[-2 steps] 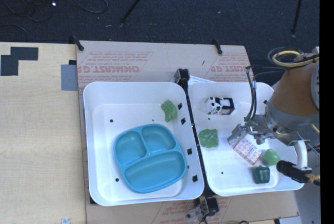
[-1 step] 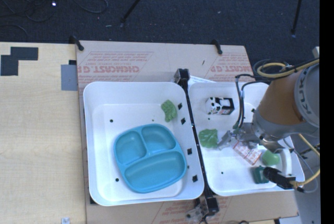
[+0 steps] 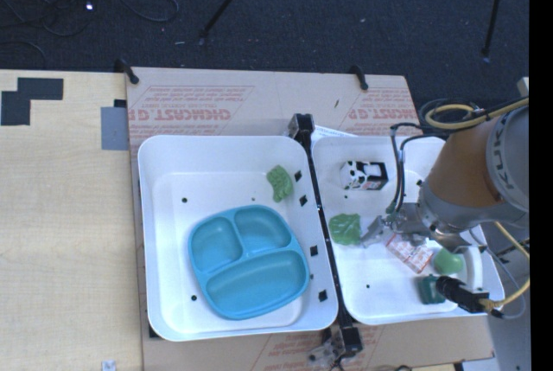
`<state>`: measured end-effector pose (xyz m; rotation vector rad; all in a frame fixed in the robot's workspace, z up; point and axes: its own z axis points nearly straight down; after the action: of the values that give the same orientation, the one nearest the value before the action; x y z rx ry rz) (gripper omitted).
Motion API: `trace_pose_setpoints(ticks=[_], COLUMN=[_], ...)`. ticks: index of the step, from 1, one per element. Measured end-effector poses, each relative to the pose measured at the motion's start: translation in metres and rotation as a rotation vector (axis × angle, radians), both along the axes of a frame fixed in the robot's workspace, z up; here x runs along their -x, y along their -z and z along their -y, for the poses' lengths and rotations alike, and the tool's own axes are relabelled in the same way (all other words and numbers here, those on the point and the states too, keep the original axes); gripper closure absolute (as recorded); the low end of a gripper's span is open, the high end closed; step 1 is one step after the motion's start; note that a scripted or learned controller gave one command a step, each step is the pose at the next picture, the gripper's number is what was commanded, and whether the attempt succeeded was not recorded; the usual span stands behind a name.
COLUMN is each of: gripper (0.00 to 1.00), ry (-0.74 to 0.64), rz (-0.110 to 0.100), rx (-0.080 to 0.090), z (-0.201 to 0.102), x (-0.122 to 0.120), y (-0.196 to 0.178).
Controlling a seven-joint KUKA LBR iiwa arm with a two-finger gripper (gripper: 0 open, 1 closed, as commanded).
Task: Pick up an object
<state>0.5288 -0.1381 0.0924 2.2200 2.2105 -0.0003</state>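
The claw (image 3: 380, 230) hovers low beside the green leafy toy (image 3: 345, 228); whether it's open I cannot tell. The toy looks soft, light; pinch its crumpled middle.

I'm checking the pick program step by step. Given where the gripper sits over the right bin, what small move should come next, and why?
Probably a short shift toward the green lump and then down. The gripper sits just beside it in the right bin, with nothing visibly between its tips, and that lump is the nearest thing. The red-and-white packet lies partly under the arm, so it looks like the harder target.
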Motion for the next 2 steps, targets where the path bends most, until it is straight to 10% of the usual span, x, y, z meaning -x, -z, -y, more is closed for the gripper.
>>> trace_pose_setpoints(ticks=[1, 2], gripper=[1.00, 1.00], ry=[0.005, -0.002], rz=[0.009, -0.005], rx=[0.005, -0.007], z=[0.003, 0.002], x=[-0.002, -0.002], y=[-0.013, -0.055])
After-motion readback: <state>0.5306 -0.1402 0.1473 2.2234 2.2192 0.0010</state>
